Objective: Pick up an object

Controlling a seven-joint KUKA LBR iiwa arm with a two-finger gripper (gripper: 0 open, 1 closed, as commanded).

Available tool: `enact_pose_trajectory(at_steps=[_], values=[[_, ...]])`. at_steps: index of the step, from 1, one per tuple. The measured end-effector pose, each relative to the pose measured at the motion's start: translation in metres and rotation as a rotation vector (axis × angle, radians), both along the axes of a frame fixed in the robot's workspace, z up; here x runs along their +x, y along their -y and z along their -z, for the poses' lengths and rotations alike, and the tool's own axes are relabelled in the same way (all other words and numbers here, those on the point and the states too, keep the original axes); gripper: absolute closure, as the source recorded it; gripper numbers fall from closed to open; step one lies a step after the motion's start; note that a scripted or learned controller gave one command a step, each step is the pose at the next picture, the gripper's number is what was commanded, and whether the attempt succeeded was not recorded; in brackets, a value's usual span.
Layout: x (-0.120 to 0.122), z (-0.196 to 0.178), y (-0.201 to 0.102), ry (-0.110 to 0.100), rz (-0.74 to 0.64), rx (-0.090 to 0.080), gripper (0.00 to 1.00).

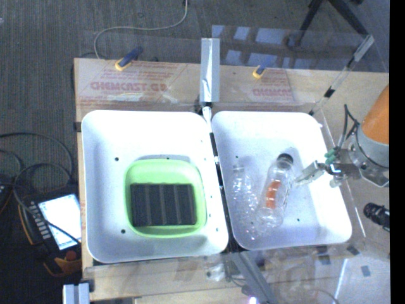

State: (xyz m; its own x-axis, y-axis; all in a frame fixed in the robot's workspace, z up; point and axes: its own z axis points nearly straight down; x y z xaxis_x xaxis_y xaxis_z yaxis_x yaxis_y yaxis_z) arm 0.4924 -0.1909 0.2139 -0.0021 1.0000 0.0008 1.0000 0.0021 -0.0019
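Gripper (pixel 311 171) over the right bin (pixel 253 128)
Whether it is open or closed is unclear; it hovers just right of the clear bottle (pixel 274 192).

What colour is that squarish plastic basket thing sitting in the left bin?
Light green squarish plastic basket, with dark slats inside, seen clearly in the camera view.

arm (pixel 380 128) cut off at right edge

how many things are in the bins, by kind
Green tray-like container with a dark slatted inset, in the left bin: 1
Clear plastic bottles, in the right bin: 2, one with an orange label, one crumpled and clear
Total: 3
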Motion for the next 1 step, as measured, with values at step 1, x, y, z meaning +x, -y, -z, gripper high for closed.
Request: enact_pose_trajectory(at_steps=[1], values=[[0.0277,0.1168,-0.0404,0.011,0.010,-0.004,0.00]])
